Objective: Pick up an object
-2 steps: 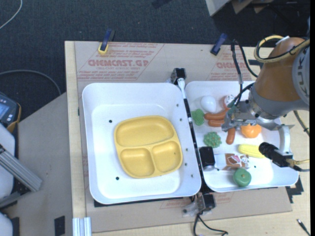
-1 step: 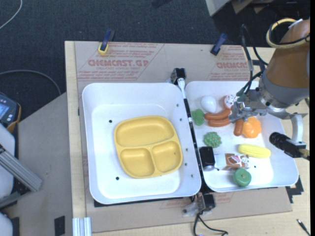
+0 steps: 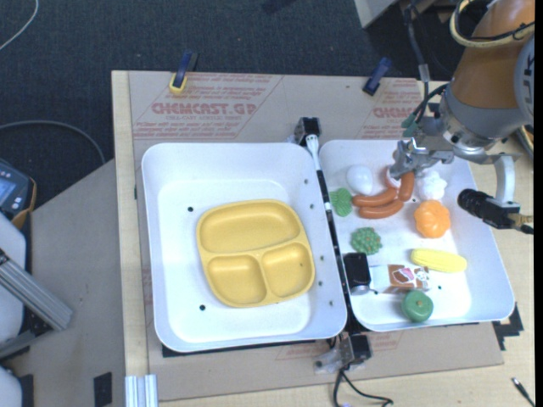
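Overhead, gripper — glossy curved sausages

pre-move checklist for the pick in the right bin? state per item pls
1. Pincer over a target: ok, it sits above the sausages in the right bin.
2. Finger state: cannot tell.
3. Object held: not ok, nothing seen between the fingers.
4. Neighbours crowding the target: not ok, egg, orange and green piece lie close around it.
5. Left bin drop spot: ok, yellow tray lies flat, compartments bare.
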{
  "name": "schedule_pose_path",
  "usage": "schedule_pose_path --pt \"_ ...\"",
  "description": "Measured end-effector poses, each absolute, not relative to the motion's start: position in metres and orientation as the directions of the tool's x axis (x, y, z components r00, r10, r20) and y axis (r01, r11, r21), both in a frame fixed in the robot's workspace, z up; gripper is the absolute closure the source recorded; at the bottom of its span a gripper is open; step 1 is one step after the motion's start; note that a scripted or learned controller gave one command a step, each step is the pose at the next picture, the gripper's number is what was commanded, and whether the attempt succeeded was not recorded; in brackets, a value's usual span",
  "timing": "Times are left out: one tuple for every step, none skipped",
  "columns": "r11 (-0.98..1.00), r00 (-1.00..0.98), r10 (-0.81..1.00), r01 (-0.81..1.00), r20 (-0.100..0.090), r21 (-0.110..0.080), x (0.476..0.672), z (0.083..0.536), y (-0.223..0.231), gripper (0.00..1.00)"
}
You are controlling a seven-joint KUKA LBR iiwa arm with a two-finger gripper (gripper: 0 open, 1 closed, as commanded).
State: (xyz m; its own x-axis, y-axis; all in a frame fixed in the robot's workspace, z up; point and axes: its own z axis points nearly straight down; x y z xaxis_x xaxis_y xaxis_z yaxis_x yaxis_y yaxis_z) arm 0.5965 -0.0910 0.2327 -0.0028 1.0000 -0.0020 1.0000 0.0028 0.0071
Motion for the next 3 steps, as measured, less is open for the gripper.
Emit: schedule_pose_path --pt "0.002 -0.002 1.0 1.0 -0.002 0.005 0.6291 0.231 -0.0864 1.0" --pt "0.001 -0.001 1.0 1.0 -0.002 0.004 0.6381 0.2294 -0.0912 1.0" --pt "0.0 0.0 1.0 1.0 0.0 -0.001 0.6297 0.2338 -0.0862 1.0"
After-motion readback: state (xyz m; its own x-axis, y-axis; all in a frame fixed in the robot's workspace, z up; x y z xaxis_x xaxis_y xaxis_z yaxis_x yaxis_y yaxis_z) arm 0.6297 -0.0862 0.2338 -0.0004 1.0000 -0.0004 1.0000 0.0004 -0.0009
